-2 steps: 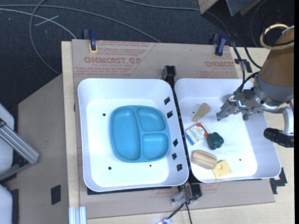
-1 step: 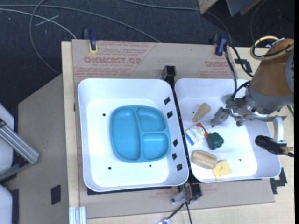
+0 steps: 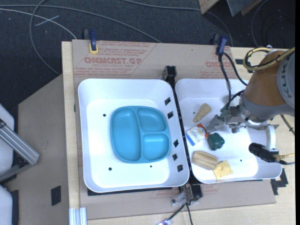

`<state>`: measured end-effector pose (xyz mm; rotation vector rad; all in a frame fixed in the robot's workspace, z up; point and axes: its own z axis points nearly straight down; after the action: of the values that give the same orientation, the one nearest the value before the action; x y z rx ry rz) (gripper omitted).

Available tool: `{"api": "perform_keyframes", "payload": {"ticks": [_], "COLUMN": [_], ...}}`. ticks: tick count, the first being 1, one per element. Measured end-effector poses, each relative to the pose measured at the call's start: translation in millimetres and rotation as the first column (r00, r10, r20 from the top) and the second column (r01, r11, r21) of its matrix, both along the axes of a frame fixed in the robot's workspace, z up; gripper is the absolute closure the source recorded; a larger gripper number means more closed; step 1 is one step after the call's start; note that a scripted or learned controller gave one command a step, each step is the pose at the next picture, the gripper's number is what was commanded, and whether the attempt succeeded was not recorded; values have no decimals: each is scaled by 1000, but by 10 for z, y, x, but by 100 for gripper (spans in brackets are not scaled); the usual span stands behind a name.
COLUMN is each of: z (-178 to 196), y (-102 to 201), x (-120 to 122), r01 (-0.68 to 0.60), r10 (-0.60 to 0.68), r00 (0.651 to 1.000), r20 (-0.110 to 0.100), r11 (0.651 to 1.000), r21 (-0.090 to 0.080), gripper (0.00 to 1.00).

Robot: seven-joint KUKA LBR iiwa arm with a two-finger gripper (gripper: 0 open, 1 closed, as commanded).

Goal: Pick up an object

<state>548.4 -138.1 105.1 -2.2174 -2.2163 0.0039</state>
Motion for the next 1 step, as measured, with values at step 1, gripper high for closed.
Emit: {"api": "perform_keyframes", "payload": {"ticks": [1], "z": [139], "y": [-3], "x": [19], "r01": [0], "r10": [0], "r00": [1000], "r20": [7], "r11": [1000], "r21": [-1], "gripper": [100]}}
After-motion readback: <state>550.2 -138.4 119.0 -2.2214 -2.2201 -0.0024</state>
